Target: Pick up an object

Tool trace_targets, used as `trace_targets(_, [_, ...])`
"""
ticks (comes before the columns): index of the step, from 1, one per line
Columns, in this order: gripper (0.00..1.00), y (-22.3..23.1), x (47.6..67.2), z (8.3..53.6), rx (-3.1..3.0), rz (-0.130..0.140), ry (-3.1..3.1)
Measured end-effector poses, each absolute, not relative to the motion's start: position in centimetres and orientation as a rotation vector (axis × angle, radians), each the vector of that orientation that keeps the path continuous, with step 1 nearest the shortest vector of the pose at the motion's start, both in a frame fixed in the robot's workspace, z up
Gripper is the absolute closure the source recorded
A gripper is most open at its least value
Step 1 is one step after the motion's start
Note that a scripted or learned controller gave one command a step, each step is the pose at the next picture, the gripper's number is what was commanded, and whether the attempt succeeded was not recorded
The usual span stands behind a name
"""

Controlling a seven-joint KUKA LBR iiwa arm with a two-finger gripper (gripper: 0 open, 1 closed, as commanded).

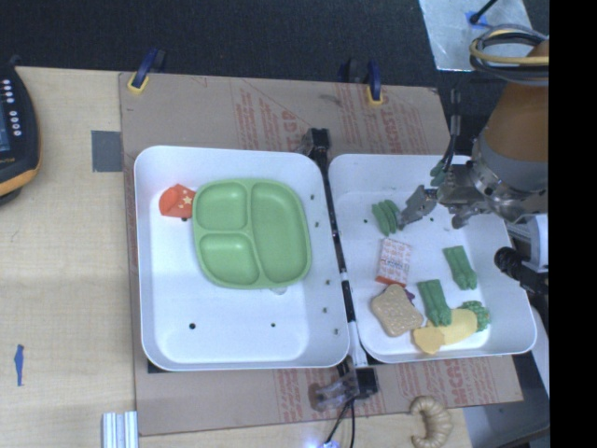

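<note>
The right bin [353, 180] holds several toy foods. These include a green pod [384, 216] at the upper left, a red-and-white packet [394, 259], and a slice of toast [396, 311]. There is also a yellow piece [444, 333] and a broccoli floret [477, 314]. Two more green pods [458, 266] [433, 299] lie mid-bin. My gripper [438, 213] hangs over the upper part of this bin, just right of the first pod. It is open, with nothing between its fingers [415, 203].
The left bin [154, 325] holds a green divided plate [252, 231] and a small red object [175, 201] at its upper left. A black hinge strip [334, 250] runs between the bins. A tan curled object [432, 421] lies on the bench in front.
</note>
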State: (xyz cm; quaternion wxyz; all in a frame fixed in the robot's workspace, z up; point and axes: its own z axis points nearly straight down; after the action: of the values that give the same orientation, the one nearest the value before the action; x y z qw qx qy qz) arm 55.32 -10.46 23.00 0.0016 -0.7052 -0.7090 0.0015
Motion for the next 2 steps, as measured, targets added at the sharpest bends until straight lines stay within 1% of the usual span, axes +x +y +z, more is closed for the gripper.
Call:
trace_targets(1, [0.00, -9.9, 57.3, 17.9, -2.208, 0.010, -2.227])
trace_targets(2, [0.00, -10.5, 62.7, 8.9, -2.209, 0.007, -2.232])
